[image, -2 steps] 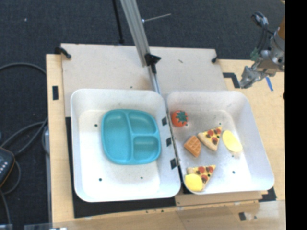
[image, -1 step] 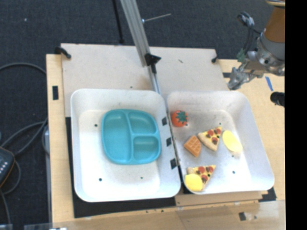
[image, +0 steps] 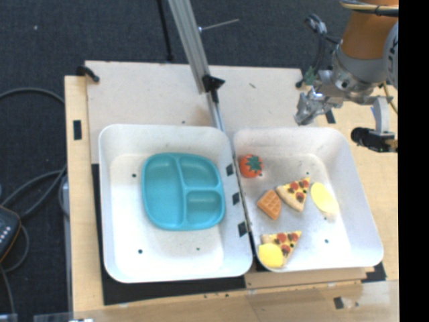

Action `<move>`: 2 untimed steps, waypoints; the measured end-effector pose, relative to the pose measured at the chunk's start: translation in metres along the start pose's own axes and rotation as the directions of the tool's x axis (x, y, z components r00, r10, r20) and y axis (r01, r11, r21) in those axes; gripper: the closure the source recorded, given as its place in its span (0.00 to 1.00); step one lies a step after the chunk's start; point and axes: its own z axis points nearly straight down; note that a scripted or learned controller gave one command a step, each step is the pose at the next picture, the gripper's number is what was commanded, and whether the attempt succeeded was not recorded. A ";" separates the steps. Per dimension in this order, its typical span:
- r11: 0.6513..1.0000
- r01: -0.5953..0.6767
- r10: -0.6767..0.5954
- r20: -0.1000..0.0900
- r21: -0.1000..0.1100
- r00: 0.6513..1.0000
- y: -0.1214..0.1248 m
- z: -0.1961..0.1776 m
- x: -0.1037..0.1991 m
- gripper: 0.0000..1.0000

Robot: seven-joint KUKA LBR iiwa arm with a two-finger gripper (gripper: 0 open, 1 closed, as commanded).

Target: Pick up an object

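Light wooden bench (image: pixel 147 92) sat on dark carpet (image: pixel 60 19). Grey metal pole (image: pixel 191 35) slanted from top centre down to seam between bins. Black cables (image: pixel 30 180) trailed along left edge of frame. Teal divided plate (image: pixel 182 192) lay flat in left bin (image: pixel 117 247), three compartments showing.

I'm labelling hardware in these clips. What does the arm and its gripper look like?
The grey KUKA arm has a broad orange band near the wrist, with thin pale cables looped beside it. Below sits a small silver-grey metal gripper, and dark cabling trails off alongside it.
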 end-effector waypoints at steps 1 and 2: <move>1.000 -0.001 0.001 0.000 0.001 1.000 -0.002 0.013 0.045 1.00; 1.000 0.000 0.000 0.000 0.001 1.000 -0.010 0.014 0.087 1.00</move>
